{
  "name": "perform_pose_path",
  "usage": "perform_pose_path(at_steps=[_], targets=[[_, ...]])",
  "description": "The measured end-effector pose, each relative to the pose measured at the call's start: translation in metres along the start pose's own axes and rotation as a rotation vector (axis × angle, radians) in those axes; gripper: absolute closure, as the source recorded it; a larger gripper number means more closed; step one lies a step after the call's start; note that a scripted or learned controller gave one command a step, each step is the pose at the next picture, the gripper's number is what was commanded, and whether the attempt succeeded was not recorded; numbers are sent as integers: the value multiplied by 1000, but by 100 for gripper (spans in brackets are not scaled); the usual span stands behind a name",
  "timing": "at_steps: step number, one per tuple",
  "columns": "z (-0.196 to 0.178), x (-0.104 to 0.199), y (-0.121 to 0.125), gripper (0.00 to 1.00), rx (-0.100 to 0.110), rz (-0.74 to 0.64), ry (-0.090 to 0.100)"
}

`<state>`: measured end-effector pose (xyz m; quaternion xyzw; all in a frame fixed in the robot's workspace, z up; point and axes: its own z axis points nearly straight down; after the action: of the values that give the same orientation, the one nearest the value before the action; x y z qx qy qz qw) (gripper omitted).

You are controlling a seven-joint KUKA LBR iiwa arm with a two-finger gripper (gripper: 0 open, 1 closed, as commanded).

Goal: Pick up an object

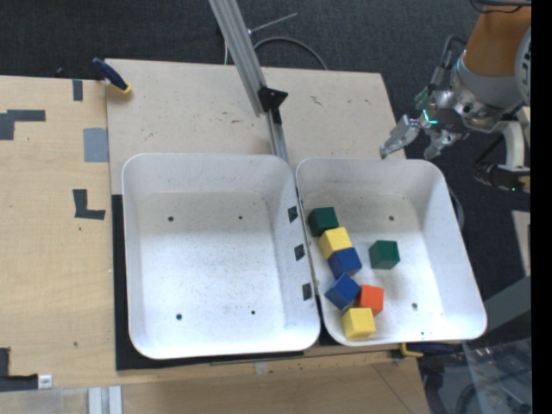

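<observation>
Claw: grey two-finger metal gripper (416,141) hangs over the right white plastic bin's (448,222) far rim, fingers spread, holding nothing.
Blocks (all in right bin): small coloured cubes clustered near the left wall; dark green cube (384,254) sits apart.

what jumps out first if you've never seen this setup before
The cluster of coloured cubes along the left side of the right bin stands out against the white. The hand hangs above that bin's far right corner, clear of the cubes. The left bin sits alongside.
</observation>
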<state>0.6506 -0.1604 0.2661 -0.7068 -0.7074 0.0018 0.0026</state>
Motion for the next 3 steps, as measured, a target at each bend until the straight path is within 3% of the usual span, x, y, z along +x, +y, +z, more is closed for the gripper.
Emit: perform_pose_path(at_steps=[1, 3], targets=[[-3, 0, 1, 0, -4, -1, -2], [100, 6, -3, 0, 2, -1, 0]])
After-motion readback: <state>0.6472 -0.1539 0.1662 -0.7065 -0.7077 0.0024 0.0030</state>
